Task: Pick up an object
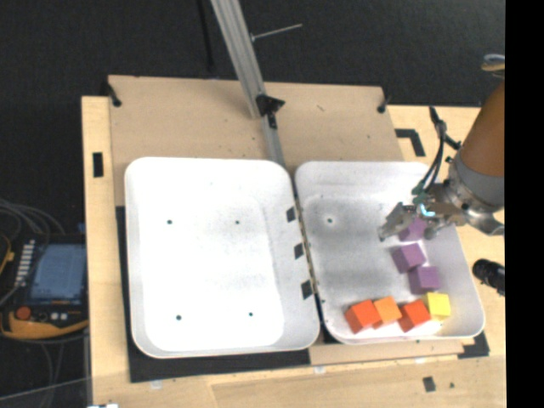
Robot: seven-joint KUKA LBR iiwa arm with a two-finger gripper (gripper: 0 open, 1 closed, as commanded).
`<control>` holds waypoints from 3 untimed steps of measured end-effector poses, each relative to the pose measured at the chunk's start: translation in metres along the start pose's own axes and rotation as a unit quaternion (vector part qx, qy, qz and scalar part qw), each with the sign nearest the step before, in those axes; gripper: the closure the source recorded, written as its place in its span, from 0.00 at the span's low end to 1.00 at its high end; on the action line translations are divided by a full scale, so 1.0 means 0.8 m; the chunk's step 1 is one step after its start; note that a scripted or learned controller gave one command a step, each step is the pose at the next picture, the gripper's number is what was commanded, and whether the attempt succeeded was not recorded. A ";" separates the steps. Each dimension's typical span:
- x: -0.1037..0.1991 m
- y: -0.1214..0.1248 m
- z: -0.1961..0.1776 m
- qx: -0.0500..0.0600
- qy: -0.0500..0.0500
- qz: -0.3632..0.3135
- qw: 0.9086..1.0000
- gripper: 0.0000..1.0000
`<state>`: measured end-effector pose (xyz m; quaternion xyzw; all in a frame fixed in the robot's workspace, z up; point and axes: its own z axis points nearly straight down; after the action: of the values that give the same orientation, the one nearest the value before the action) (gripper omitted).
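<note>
A purple block (pixel 409 254) was seen lying in the right-hand bin (pixel 357 195), toward that bin's right wall and about midway along it, and it was judged the likeliest thing to be picked up, since the gripper (pixel 412 224) hung just above and beside it. A small purple shape was glimpsed between the fingers, but it could not be told whether this was a block being clamped or one lying beneath them; the fingers looked spread apart, one pale fingertip reaching toward the bin's middle, so nothing was counted as held. A second purple block (pixel 425 277) lay just beside the first, toward the bin's near edge. Along the near wall a row was formed by an orange-red block (pixel 364 314), an orange block (pixel 388 309), a red block (pixel 415 314) and a yellow block (pixel 439 303), the last nearest the near right corner. The left-hand bin (pixel 140 228) lay alongside. For the step to be done well, it was judged that the fingers should be centred over one block alone, lowered squarely so that opposite faces would be met, and kept off the neighbouring purple block and the bin wall, lest the target be nudged aside before closing.
</note>
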<state>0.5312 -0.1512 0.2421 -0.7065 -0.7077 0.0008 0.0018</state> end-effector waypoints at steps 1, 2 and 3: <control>0.000 0.001 -0.003 -0.003 -0.001 0.001 1.000 0.00; -0.008 -0.011 0.064 0.000 -0.001 0.002 1.000 0.00; -0.013 -0.010 0.142 0.001 -0.001 0.002 1.000 0.00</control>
<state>0.5232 -0.1614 0.1284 -0.7078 -0.7064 0.0020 0.0018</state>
